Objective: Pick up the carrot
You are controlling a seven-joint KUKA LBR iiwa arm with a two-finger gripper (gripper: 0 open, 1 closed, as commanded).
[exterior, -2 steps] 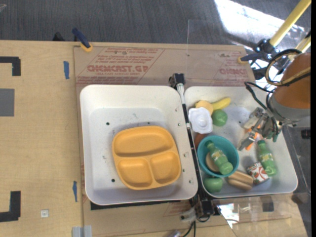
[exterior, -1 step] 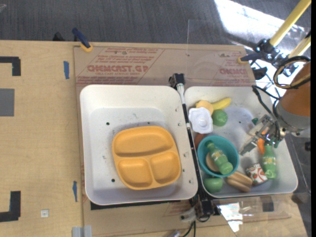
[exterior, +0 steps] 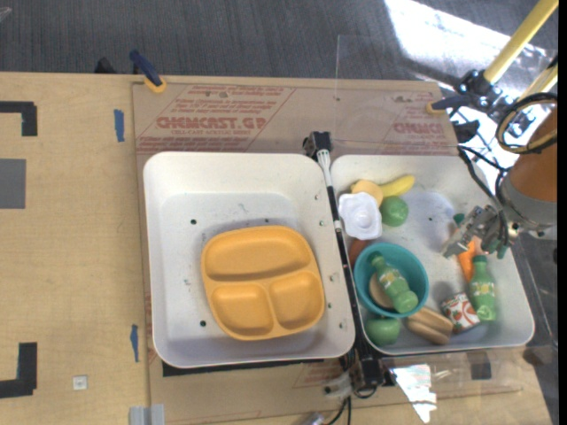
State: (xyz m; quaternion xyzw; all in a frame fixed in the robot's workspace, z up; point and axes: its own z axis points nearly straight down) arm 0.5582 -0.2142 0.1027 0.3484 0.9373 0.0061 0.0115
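The carrot (exterior: 466, 264) is a small orange piece lying near the right wall of the right bin (exterior: 434, 211), beside a green bottle (exterior: 483, 292). My gripper (exterior: 479, 235) hangs low directly over the carrot's upper end, reaching in from the right under the orange-banded wrist (exterior: 537, 177). Part of the carrot is hidden by the gripper, and I cannot see whether it is touching it.
The right bin also holds a teal bowl (exterior: 390, 277) with a green bottle in it, a banana (exterior: 387, 187), a lime (exterior: 394, 211), a white lid (exterior: 361, 215), a green apple (exterior: 384, 329), a bun (exterior: 430, 325) and a red can (exterior: 459, 312). A yellow divided tray (exterior: 263, 282) lies in the left bin (exterior: 168, 237).
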